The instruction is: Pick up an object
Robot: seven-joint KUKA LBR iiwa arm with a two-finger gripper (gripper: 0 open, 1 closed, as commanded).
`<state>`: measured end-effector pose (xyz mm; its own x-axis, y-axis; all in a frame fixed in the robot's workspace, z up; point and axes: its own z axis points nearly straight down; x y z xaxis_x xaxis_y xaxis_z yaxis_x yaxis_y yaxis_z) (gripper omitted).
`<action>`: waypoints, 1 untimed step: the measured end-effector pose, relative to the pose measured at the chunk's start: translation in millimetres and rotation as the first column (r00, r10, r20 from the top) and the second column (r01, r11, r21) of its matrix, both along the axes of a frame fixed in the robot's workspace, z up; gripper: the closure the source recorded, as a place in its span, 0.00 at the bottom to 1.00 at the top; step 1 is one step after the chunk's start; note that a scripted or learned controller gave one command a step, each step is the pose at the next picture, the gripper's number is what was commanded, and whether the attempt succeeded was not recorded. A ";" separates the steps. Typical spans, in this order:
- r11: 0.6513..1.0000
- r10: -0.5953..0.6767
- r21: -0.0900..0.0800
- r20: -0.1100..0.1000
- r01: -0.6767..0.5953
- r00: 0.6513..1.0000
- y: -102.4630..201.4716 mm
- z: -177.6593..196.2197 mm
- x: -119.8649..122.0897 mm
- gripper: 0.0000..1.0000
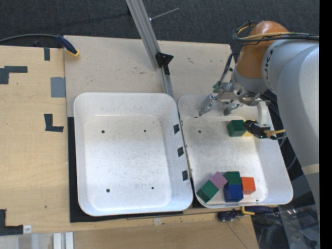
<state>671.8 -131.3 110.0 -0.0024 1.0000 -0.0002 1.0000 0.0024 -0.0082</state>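
Tabletop [119, 71]: two white bins side by side.
Left bin [127, 152]: bare floor with dark specks.
Right bin [228, 152]: one green cube [236, 128] near the far right wall; at the near edge, a touching cluster of green block [208, 191], purple block [218, 180], blue cube [233, 192], orange cube [248, 184].
Tool [223, 101]: over the right bin's far edge, just beyond the green cube; finger state cannot be told; nothing seen in it.
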 end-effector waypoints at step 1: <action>1.000 0.002 0.000 0.007 -0.002 1.000 0.9 14.9 2.3 1.00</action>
